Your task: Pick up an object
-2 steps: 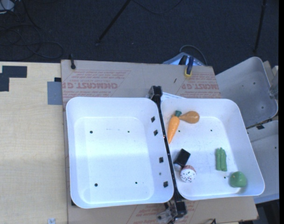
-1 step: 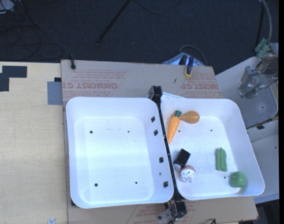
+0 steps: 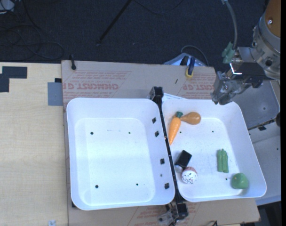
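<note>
- Camera view: my claw (image 3: 222, 97) hangs over the far right corner of the right-hand shallow white plastic bin (image 3: 249, 134), just past its rim, with nothing caught in it; whether it is apart or together I cannot tell from this slant.
- Below and to the left of my claw lies the orange toy carrot with a green top (image 3: 174, 127), touching a rounded orange-brown piece (image 3: 191, 118) at its green end. These two are the nearest to me, so I judge either a fair first target.
- Further below my claw, well apart from it, a ridged green pod-like toy (image 3: 222, 160) lies lengthwise, and a round green lump (image 3: 239, 181) sits near the bin's front corner.
- Down and left of me, a small black block (image 3: 183, 158) leans on a white speckled ball with a red patch (image 3: 189, 175), crowded against the dividing wall, which I judge awkward to grip.
- The left-hand white bin (image 3: 75, 126) lies far to my left.
</note>
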Robot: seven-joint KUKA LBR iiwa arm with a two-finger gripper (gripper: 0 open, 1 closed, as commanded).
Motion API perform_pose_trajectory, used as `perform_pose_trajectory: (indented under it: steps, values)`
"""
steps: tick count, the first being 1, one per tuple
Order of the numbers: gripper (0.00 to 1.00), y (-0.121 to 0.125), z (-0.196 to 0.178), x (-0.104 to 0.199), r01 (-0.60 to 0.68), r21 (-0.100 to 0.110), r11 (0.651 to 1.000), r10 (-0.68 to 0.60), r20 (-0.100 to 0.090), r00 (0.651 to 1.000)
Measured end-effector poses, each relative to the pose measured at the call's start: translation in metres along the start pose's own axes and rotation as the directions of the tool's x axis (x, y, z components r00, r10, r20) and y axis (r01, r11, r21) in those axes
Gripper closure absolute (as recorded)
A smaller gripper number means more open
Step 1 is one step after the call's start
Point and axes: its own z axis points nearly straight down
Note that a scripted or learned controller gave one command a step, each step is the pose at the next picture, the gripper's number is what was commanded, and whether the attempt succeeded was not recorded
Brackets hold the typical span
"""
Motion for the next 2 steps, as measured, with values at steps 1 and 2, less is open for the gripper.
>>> perform_pose_trajectory:
  steps: [1,2]
  values:
    - [1.0,0.0,0.0,0.007,-0.005,0.0,1.0,0.005,0.001,1.0]
    - [1.0,0.0,0.0,0.018,-0.004,0.0,1.0,0.004,0.0,1.0]
